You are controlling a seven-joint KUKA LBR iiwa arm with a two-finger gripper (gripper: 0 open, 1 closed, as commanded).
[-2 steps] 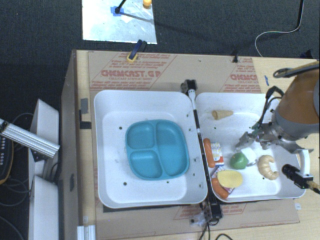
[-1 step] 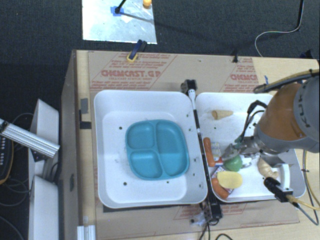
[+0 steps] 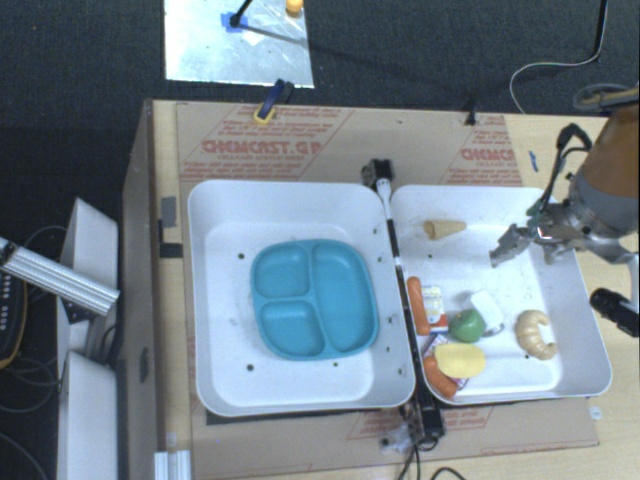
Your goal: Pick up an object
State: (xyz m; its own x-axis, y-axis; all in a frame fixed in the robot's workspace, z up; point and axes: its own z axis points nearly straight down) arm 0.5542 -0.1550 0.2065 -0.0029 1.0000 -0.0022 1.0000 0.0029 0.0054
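Over the right bin (image 3: 575, 298) — tool (image 3: 528, 243) hanging spread, gripping nothing. Below it in that bin: croissant (image 3: 536, 333), green ball (image 3: 467, 323), yellow block (image 3: 460, 360), carrot (image 3: 418, 304), cone (image 3: 444, 229). Left bin (image 3: 215, 218) — blue tray (image 3: 314, 298).

There are two white bins: the left bin (image 3: 215, 268) and the right bin (image 3: 575, 308). In the left bin lies one blue plate (image 3: 313, 298) with three compartments. In the right bin I count seven small things: one cone (image 3: 444, 229), one croissant (image 3: 536, 334), one green ball (image 3: 467, 324), one yellow piece (image 3: 460, 360), two orange carrots (image 3: 417, 304) (image 3: 437, 378) and one white block (image 3: 488, 306).
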